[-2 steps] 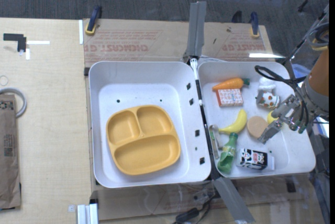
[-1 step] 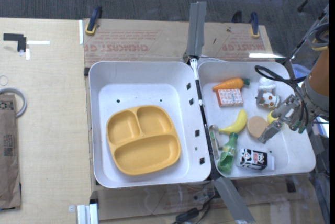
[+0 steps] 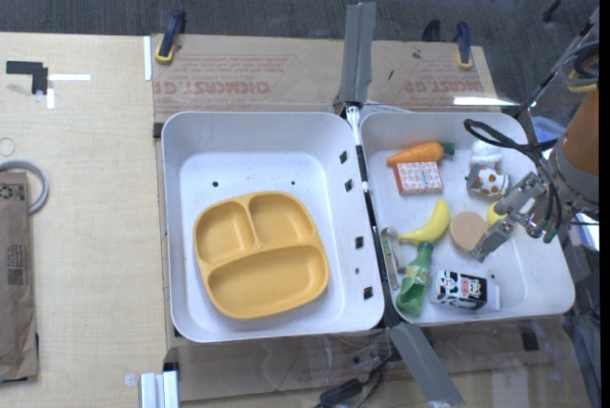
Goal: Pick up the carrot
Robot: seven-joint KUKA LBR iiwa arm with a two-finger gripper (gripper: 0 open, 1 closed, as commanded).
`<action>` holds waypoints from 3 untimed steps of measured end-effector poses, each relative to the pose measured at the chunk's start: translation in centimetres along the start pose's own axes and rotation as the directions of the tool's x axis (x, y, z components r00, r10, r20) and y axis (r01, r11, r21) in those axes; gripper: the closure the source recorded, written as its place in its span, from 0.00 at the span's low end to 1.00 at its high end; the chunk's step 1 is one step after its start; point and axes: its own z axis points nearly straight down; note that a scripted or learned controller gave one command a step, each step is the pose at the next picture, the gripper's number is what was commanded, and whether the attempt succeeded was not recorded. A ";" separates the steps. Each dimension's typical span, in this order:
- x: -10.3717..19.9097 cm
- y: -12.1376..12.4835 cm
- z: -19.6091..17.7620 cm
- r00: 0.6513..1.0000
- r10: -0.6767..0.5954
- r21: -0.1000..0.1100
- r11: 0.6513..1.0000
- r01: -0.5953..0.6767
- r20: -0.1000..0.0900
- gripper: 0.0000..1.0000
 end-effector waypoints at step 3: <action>-4.9 0.9 0.1 0.901 -0.434 0.000 0.901 0.434 0.004 0.00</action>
